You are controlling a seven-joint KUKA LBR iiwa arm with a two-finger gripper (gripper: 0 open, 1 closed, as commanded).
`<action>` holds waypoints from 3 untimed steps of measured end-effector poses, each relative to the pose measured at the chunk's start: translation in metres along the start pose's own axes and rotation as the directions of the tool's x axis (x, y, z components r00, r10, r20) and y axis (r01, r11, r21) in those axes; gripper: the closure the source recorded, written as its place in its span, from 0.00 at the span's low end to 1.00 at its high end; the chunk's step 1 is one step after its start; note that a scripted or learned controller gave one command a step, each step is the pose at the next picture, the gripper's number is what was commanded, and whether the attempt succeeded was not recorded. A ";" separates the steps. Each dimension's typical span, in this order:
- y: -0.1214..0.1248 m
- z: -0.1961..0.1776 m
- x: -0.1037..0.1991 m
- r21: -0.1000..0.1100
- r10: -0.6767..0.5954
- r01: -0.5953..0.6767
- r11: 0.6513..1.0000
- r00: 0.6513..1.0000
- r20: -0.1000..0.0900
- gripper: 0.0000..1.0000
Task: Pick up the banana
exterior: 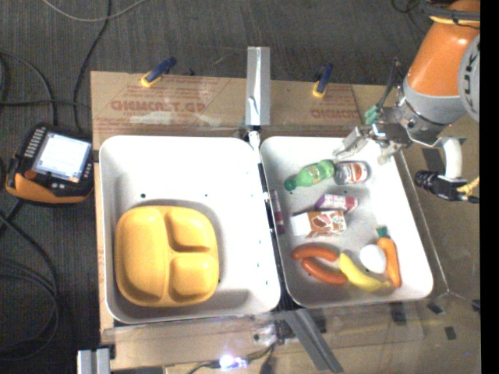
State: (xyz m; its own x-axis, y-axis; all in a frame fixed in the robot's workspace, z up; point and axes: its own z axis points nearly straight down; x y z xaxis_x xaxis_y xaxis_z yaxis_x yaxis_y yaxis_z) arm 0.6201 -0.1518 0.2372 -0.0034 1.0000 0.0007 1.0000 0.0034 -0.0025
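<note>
Down at the near edge of the right bin (417,232) we find the banana (360,274), lying curved along the bin floor, well apart from the arm. It is hemmed in: a white egg-like ball (373,259) sits in its curve, a carrot (391,259) stands just beside that, and two sausages (320,262) press up at its left end, so we judge a clean approach comes from above, across the banana's middle. Further up lie small cartons (326,214), a green bottle (309,174) and a can (352,171). Our gripper (365,140) hangs over the far right corner, near the can, jaws spread apart and holding nothing. Open room lies in the left bin (109,162), where a yellow tray (167,254) rests; the bench (117,100) shows beyond.
</note>
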 end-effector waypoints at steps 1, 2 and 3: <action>-0.086 0.097 -0.023 0.000 -0.178 0.178 0.984 0.984 -0.001 0.00; -0.132 0.148 -0.009 -0.014 -0.163 0.163 0.987 0.987 0.006 0.00; -0.074 0.128 -0.020 -0.002 -0.282 0.282 0.959 0.959 0.000 0.00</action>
State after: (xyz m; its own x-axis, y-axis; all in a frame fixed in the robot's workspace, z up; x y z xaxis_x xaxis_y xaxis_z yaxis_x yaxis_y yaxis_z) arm 0.5455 -0.1716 0.1096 -0.2851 0.9585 0.0015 0.9585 0.2851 -0.0003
